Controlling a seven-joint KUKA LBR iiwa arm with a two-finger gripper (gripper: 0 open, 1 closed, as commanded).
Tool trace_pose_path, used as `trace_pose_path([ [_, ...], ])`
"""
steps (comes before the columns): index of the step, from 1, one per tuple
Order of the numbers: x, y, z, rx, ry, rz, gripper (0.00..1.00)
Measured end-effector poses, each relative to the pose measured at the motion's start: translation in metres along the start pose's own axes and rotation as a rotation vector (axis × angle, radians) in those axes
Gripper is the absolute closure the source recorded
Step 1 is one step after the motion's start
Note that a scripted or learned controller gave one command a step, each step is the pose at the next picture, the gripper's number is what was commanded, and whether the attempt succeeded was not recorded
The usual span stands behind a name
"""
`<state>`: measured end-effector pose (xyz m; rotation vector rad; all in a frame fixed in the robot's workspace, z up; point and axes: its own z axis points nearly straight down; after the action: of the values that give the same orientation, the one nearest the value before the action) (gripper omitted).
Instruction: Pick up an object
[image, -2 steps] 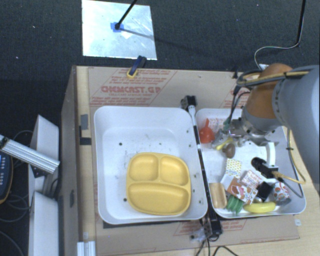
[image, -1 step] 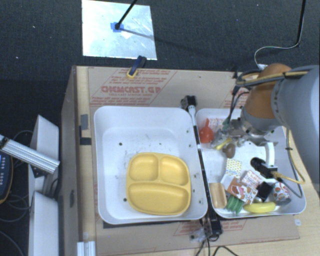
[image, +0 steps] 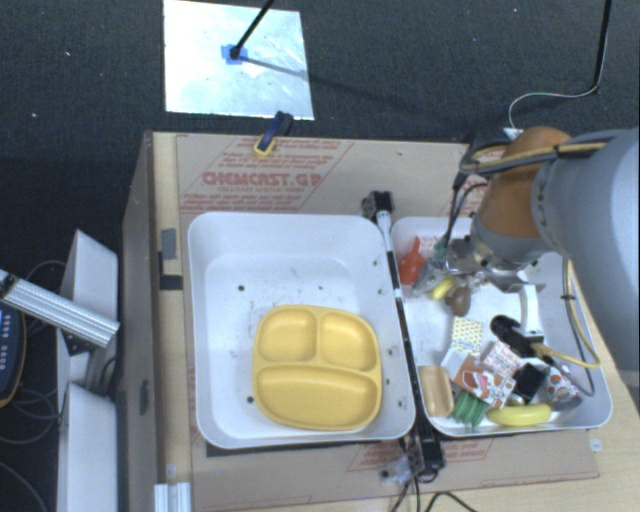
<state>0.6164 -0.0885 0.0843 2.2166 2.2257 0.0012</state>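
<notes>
The gripper hangs low over the upper part of the right bin, and whether it grips anything I can't tell; the metal there is a blur against the clutter. Sweeping across from the left now: the left bin sits just beside the right bin, carrying a yellow divided plate in its near half. Cross the shared rim and here's the pile: a red piece at the right bin's upper left corner, a small yellow piece and a brownish lump right under the tool. Nearer the bin's front edge, a tan block, a green piece, a patterned packet and a banana.

The pick looks underway at that brownish lump. To do it well, I'd say centre over one item alone, keep clear of the red piece and the rim, and lift straight up so neighbours don't drag along.
</notes>
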Motion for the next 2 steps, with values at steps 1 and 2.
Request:
trace_pose_path([
  [1, -0.0003, 0.0004, -0.0105, -0.001, 0.000, -0.002, 1.00],
  [2, -0.0005, 0.0007, -0.0107, -0.002, -0.001, -0.002, 0.00],
])
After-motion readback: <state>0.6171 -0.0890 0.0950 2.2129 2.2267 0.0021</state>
